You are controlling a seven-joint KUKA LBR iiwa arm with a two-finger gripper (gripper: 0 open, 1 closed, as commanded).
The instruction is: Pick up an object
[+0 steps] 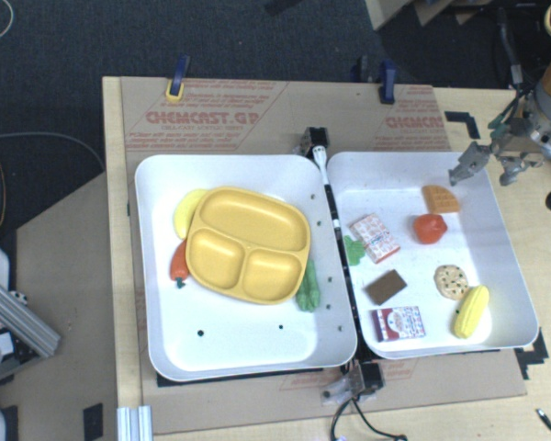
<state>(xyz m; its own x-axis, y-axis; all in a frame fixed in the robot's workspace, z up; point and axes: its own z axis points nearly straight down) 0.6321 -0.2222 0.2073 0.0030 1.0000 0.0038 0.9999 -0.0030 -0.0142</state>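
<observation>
My gripper [487, 170] hangs over the far right corner of the right bin [505, 237], open, with nothing between its fingers. Just below and left of it lies an orange bread-like piece [440, 198], then a red tomato [430, 229]. Further into this bin are a pink-and-white box [375, 238], a small green piece [353, 249], a brown block [385, 287], a cookie [451, 281], a yellow fruit [470, 310] and a red-and-white packet [398, 323].
The left bin [156, 320] holds a yellow compartment tray [248, 244], with a yellow item [188, 211] and a red-orange item [179, 263] at its left and a green item [308, 288] at its right. Clamps [175, 87] grip the far board edge.
</observation>
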